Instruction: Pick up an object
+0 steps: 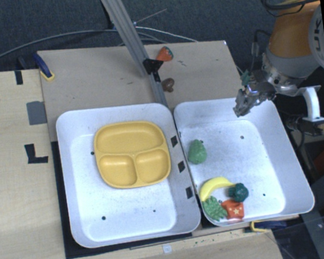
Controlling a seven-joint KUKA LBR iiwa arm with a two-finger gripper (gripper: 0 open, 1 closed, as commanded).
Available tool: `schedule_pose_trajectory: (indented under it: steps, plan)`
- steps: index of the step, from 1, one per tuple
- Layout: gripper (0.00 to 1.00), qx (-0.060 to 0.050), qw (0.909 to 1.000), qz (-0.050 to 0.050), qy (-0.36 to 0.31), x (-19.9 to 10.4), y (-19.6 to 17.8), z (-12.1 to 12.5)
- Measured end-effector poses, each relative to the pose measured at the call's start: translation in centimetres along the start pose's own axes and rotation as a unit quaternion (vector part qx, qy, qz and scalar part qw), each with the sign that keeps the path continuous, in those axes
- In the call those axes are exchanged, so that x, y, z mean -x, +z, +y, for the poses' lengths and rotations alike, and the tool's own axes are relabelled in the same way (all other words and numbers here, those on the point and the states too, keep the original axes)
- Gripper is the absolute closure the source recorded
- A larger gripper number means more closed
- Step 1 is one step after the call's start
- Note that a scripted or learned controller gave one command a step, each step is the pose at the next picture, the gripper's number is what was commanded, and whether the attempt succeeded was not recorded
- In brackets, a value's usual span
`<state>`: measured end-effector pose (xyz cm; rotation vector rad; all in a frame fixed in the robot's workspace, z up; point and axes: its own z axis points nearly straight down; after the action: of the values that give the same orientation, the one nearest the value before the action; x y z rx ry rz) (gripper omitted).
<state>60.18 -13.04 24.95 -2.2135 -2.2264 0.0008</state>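
Five small things are lying in the right bin (270, 141), and any of them could be my pick. Four of them are crowding together at the bin's near edge: a yellow banana (214, 186), a dark teal lump (239, 192) just beside its tip, a leafy green piece (214, 209) below the banana, and a red-orange block (235, 210) touching the green piece. The fifth, a green pear-shaped fruit (197, 151), is sitting alone further up, near the wall shared with the left bin (80, 184).

I am hovering my claw (245, 104) over the far right corner of the right bin, well apart from every one of those things. Nothing is showing between its tips; how wide they are standing I cannot tell, since the claw is small and dark from this angle. My arm (292, 37) is reaching in from the right, its orange band showing near the top corner.

In the left bin a yellow divided plate (132, 153) is resting, three compartments facing up. Beyond the bins, on the brown board (96, 75), a small orange-red object (165, 53) and a small brown one (168, 85) are lying next to a grey metal bar (128, 29) that is slanting up out of the picture.
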Motion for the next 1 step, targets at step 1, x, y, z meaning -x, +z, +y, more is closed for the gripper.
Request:
schedule_pose_trajectory:
  steps: [1]
  plan:
    - [1.00, 0.000, 1.0000, 0.000, 0.000, -4.78, 1.22, 0.34]
